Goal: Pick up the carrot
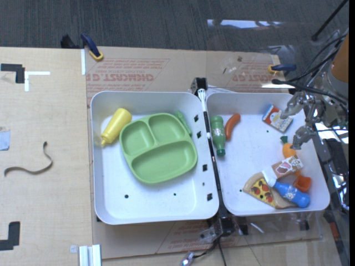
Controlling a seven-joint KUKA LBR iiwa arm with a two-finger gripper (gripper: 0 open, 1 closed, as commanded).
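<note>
Carrot [231,123] is seen lying beside a green bottle [217,135] in the right bin [238,204]. Mirrored "CHIQUIZT" lettering is printed on the cardboard [130,76]. The gripper [297,123] fingers are spread apart, empty.

Grey arm entering above the right bin's [244,204] far right corner, orange band at the frame edge, gripper [297,123] angled down-left over that bin's right side, jaws apart, holding nothing

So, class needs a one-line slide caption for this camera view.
Two-finger gripper poised over right white bin; small orange carrot lies beneath, green divided plate in left bin.
</note>
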